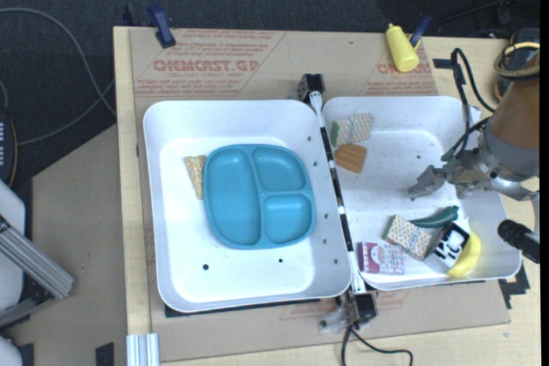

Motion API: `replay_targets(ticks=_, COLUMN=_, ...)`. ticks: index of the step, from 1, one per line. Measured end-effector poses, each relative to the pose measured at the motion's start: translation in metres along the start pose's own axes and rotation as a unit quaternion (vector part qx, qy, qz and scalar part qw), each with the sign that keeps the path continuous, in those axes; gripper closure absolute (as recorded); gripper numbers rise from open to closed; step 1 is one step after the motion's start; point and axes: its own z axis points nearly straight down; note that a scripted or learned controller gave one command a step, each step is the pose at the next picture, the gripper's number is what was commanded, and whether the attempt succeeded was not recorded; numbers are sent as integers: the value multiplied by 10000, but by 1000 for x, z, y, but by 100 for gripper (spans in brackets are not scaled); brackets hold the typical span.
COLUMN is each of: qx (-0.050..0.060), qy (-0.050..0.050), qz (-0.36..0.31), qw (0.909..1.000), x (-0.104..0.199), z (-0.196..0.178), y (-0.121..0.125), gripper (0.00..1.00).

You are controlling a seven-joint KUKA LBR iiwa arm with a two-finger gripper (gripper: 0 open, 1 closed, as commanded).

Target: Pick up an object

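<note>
The end effector [426, 182] hung over the right bin [390, 111], reaching in from the bin's right side with the orange-banded wrist behind it. Whether it was spread or pressed together could not be told from this slant, and nothing showed as gripped.

No single object was named, so any item counted. Just below the end effector lay a cluster: a green piece [435, 217], a tan sponge-like block [408, 236], a black-and-white item [448, 244] and a yellow banana [466, 255], touching or overlapping. A red-and-white packet [380, 258] sat below and to its left. Up and to its left, well apart, an orange-brown wedge [350, 157] and a patterned piece [354, 129] lay by the divider.

Far to its left, the other bin [171, 120] held a blue divided plate [257, 194] with a cracker-like piece [196, 173] at its edge. The end effector probably hovered there because the cluster was its nearest target; that crowding could spoil a clean grasp.
</note>
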Motion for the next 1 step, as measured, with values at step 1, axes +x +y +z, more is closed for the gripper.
replay_targets(ticks=1, qx=-35, qy=-11, qz=-4, qw=10000, x=-18, z=63, y=-25, gripper=0)
